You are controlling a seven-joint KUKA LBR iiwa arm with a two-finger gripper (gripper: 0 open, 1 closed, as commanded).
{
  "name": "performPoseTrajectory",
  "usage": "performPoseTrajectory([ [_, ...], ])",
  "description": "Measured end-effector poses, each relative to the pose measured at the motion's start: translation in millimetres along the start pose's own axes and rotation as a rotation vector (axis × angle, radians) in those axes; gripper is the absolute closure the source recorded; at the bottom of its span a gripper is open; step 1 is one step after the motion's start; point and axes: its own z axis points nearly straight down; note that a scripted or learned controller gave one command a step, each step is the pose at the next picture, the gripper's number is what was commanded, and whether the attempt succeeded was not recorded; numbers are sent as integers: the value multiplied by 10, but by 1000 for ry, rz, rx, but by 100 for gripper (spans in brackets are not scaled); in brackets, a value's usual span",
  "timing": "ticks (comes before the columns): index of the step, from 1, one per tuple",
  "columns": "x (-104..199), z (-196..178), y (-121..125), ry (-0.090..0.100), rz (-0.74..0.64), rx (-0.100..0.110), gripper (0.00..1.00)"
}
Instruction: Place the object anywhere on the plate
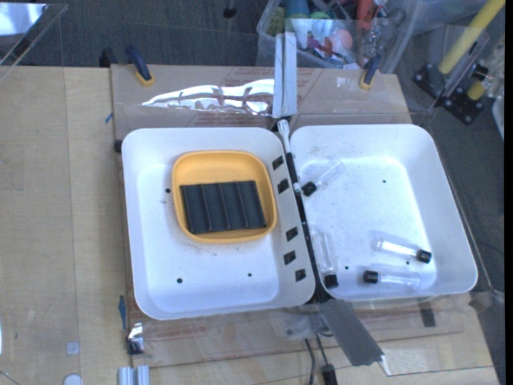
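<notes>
A black ridged block [221, 207] lies on the yellow plate [224, 164], so the placing looks done. Clear tubes [398, 250] lie in the right bin [377, 139]. Whether the jaws are open or closed cannot be told.

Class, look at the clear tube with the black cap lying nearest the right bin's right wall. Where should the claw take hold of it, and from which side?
Grip the clear tube at mid-body, coming straight down from above. It lies flat on the floor of the right bin, its long axis running left to right with the black cap at the right end, so the fingers should probably close across its narrow width. Its clear barrel looks slippery.
</notes>
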Motion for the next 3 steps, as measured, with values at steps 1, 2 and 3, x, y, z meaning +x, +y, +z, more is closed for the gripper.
performPoseTrajectory([
  [1,6,209,7,3,-264,-1,100],
  [2,-80,-6,16,-5,-611,0,100],
  [3,-80,-1,13,-5,-1004,0,100],
])
